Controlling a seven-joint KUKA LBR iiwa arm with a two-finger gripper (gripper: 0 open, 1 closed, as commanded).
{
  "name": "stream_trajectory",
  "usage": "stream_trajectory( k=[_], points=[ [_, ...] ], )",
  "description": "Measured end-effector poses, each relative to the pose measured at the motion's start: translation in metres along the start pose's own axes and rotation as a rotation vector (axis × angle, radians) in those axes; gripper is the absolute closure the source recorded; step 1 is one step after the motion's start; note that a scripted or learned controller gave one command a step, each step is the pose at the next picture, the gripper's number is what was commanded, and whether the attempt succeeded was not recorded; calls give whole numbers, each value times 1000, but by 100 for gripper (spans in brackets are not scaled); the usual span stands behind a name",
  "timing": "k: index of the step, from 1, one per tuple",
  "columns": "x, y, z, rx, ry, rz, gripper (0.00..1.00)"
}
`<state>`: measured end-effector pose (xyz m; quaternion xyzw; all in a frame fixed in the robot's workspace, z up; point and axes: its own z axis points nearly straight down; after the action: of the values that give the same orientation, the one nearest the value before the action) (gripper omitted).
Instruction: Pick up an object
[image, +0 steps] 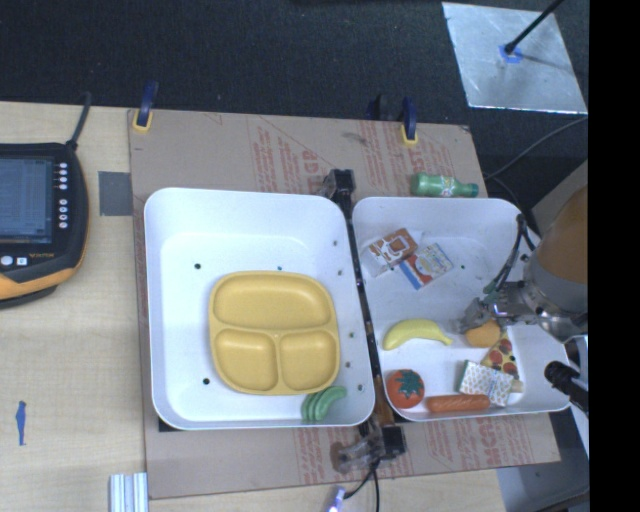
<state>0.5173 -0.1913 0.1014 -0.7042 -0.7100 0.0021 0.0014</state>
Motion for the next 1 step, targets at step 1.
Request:
stream_trajectory(
  k=[1],
  points=[
    [73,8,10,0,2,1,100]
  ],
)
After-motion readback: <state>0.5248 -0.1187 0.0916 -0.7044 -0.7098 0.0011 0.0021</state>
